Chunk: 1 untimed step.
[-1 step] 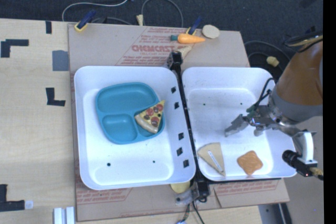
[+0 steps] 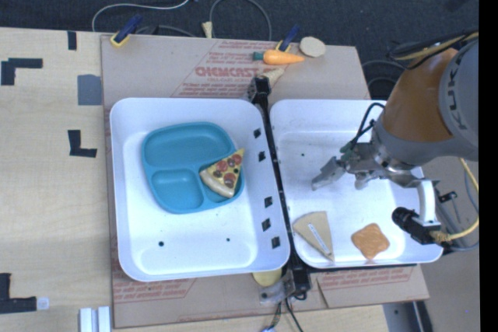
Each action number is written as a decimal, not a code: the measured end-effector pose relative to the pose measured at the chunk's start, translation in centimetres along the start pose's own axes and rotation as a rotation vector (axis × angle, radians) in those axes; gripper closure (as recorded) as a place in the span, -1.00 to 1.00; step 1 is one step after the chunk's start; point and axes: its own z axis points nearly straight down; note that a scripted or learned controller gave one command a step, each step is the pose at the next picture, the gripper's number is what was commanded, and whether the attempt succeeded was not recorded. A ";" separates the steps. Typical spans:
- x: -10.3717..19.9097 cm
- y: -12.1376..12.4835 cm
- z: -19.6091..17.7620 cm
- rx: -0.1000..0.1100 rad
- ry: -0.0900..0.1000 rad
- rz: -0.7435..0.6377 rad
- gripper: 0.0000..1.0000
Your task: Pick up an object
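My gripper (image 2: 340, 177) hangs over the middle of the right bin (image 2: 311, 120), its two fingers spread apart with nothing between them. A tan wedge-shaped toy (image 2: 313, 233) lies near that bin's front left corner, below and left of the gripper. An orange-brown toast-like piece (image 2: 370, 241) sits at the front of the same bin, below and right of the gripper. In the left bin (image 2: 132, 245) a blue divided plate (image 2: 183, 163) holds a pizza slice (image 2: 224, 173) on its right side.
Behind the bins, on the cardboard sheet, lie a toy carrot (image 2: 281, 57) and a pale round piece (image 2: 312, 47). A black clip divider (image 2: 267, 167) runs between the two bins. Cables trail across the dark floor at the top.
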 end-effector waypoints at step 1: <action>1.5 2.6 3.9 0.002 -0.002 0.002 -1.00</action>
